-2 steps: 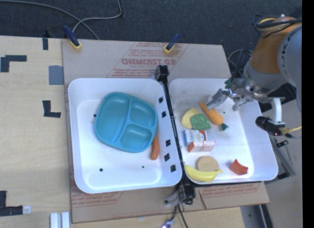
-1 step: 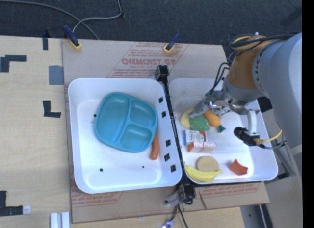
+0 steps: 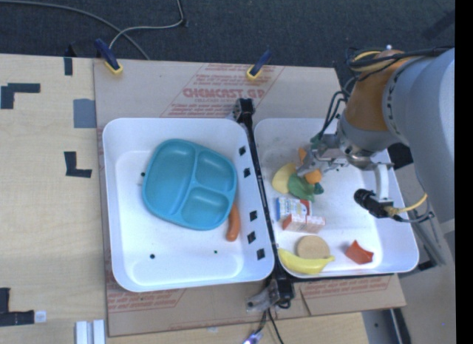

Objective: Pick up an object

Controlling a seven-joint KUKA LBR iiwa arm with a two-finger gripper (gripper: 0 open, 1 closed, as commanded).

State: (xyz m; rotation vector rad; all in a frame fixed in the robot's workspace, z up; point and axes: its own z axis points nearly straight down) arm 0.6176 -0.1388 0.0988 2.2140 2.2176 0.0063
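The tool (image 3: 314, 166) sits low in the right bin (image 3: 399, 261), directly over a green and orange toy (image 3: 301, 186) beside a yellow piece (image 3: 284, 180); whether it pinches anything cannot be told.

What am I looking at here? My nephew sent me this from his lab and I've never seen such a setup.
This is one picture from a camera fixed above a bench, looking down at a slant. The grey machine with an orange band is a robot arm reaching in from the right. Its gripper is down among toy foods in the right bin; I can't tell whether it holds anything. That bin has a green item, a yellow lemon-like piece, a small carton, a round cracker, a banana and a red piece. The left bin holds a blue divided plate with an orange carrot-like stick beside it.
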